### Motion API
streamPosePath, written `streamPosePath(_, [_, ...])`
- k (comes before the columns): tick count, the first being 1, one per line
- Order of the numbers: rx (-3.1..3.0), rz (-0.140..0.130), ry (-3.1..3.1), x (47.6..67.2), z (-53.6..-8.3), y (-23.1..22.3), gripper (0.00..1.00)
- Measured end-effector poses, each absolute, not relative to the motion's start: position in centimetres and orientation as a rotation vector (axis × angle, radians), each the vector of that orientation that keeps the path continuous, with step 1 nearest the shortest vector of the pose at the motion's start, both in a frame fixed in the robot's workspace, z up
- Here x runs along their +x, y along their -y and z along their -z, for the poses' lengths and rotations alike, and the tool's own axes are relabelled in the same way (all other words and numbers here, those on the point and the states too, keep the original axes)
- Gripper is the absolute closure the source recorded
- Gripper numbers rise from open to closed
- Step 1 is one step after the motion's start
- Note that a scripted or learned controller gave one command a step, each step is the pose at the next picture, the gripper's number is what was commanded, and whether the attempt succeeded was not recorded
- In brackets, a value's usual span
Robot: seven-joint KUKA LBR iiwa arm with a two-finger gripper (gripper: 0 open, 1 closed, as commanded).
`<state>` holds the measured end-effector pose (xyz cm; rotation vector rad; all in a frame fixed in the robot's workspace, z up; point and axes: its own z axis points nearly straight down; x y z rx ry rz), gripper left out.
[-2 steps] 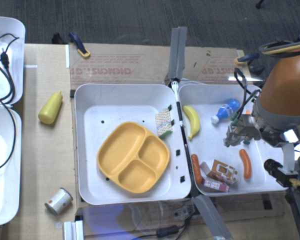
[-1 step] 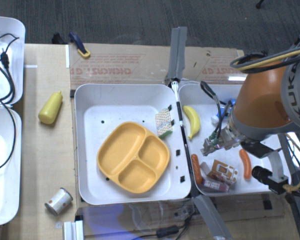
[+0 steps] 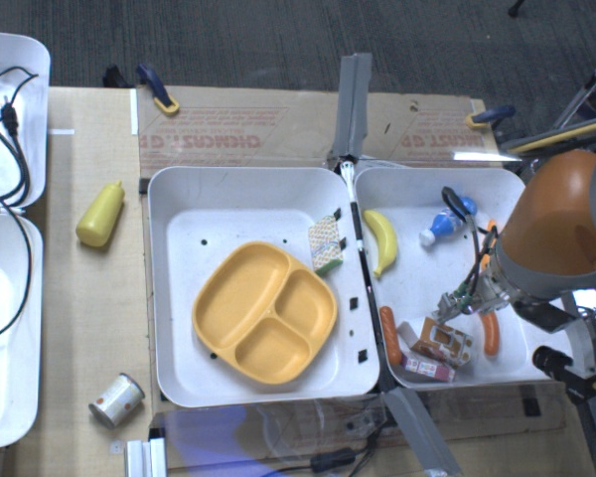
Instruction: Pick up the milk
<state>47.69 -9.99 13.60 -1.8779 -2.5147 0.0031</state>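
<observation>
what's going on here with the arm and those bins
A grey KUKA arm with an orange band reaches from the right into the right bin, its gripper low over a small brown carton near the front. Also there: a banana, two sausages and a blue-and-white bottle. The left bin holds a yellow divided plate. Nothing looks lifted yet.

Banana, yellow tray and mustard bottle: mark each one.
Banana (image 3: 382,240): camera view, middle of its curve.
Yellow tray (image 3: 265,312): camera view, ridge where its compartments meet.
Mustard bottle (image 3: 100,215): camera view, middle of its body.
</observation>
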Motion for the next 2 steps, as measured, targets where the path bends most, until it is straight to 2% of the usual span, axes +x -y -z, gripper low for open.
streamPosePath(1, [-2.140,-0.002,2.297,47.7,-9.1,10.3,0.00])
streamPosePath(2, [-1.869,-0.003,2.523,51.9,-19.1,8.5,0.00])
